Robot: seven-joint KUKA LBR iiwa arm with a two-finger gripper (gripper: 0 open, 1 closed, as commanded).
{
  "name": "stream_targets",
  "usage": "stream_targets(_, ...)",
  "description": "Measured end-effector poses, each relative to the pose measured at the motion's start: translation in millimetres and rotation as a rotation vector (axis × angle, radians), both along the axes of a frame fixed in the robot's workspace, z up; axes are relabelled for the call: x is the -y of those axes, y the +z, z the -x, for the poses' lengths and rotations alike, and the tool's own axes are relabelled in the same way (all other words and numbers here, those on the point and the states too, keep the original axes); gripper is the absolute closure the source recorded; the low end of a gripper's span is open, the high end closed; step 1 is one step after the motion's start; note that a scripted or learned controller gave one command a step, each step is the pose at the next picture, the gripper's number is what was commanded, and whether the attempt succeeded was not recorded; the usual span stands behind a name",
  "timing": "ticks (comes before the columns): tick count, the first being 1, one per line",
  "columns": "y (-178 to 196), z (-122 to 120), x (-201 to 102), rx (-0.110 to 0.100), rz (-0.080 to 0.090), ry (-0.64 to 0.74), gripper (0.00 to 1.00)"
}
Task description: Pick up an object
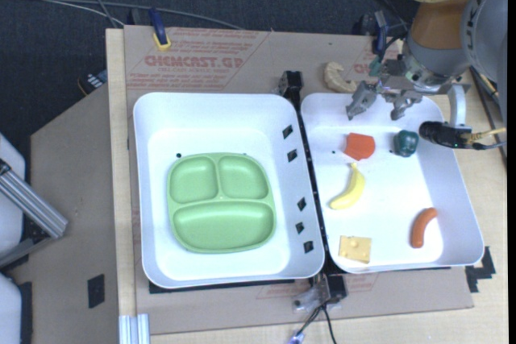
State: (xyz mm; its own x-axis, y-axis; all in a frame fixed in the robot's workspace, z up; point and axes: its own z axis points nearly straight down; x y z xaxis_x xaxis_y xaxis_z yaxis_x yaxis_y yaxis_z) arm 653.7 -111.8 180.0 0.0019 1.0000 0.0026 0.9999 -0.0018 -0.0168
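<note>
I see the gripper [380, 104] hovering over the far rim of the right bin [455, 197], its two fingers spread apart with nothing between them. Taking the banana [349, 189] as my landmark: the orange-red block [359, 146] lies just beyond it, the dark green ball [405, 142] further right, the sausage [423, 227] nearer and right, the cheese slice [355, 248] directly nearer. The green divided tray [221, 201] sits left, in the left bin [153, 173].

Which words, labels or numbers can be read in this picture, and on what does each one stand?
"CHEMCAST GP", roughly: large red letters printed on the brown board behind the left bin; the first letters are blurred.
A smaller red line under it: too blurred to read.
Faint red print on the board's front edge: too small to read.
</note>
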Motion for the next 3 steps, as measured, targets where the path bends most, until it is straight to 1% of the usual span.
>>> stream_targets(1,10,-3,0,0.016,0.002,0.002,0.0)
stream_targets(2,-34,-2,-6,0.01,0.001,0.003,0.0)
stream_targets(3,-96,0,-2,0.011,0.001,0.002,0.0)
